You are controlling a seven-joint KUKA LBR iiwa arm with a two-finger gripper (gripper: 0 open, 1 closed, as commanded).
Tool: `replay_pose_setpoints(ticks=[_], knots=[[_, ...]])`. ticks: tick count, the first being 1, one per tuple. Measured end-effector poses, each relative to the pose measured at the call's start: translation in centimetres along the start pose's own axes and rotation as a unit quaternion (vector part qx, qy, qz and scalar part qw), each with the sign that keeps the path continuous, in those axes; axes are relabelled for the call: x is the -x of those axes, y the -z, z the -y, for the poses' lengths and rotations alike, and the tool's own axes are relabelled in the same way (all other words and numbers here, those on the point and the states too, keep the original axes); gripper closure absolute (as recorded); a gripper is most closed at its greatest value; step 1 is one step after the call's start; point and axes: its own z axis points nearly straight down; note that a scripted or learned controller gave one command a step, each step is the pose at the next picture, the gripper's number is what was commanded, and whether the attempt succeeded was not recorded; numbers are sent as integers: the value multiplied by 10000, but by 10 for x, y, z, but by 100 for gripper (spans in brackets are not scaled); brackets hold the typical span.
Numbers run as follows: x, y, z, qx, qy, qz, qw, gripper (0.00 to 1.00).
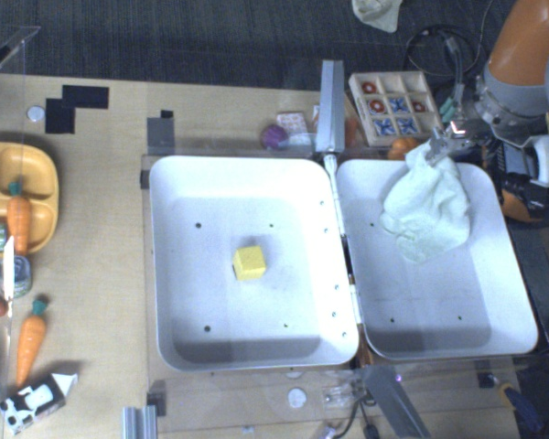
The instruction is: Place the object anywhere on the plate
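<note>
No writing is legible anywhere. A yellow block [250,262] sits mid-floor in the left bin [178,337], far left of the jaws, with open room around it. In the right bin [508,332], the gripper [436,147] pinches a white cloth [427,207] hanging just below it.

A yellow block [250,262] lies in the left white bin [178,337], a white cloth [427,207] in the right white bin [503,327]; the tabletop [101,273] is tan, the arm [522,35] orange and grey
</note>
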Motion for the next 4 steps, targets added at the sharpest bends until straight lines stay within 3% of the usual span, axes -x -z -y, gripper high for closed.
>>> replay_pose_setpoints(ticks=[1, 2, 3, 4], knots=[[-129, 46, -18, 3, -312, -17, 9995, 100], [-255, 108, -16, 7, -512, -24, 9987, 100], [-247, -17, -29, -40, 257, -22, 9997, 100], [-307, -106, -34, -36, -510, -24, 9987, 100]])
